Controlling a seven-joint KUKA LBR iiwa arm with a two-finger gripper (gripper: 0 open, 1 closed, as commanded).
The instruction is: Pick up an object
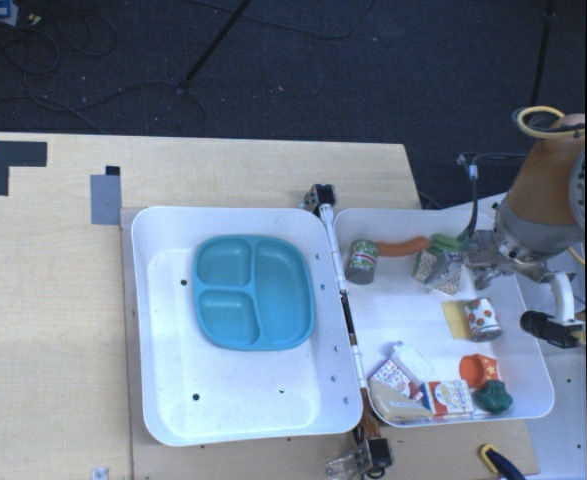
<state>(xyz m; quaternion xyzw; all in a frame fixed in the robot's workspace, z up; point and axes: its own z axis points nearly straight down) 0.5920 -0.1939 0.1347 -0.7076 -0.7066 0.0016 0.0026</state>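
Dark carpet lies beyond the wooden tabletop (53,298), which bears two white bins. At the right bin's (413,313) far right corner the jaws (451,264) hover over a small patterned packet (435,268); whether they grip it cannot be told. A blue divided plate (253,293) sits in the left bin (163,408).

We see a pale wood-grain desk (43,308) with a matt finish. Both white bins, left (163,388) and right (393,313), look like smooth, slightly glossy plastic. The blue divided plate (253,293) seems smooth plastic too. The small can (361,261) looks metal with a paper label; the carton (428,393) looks like printed cardboard.
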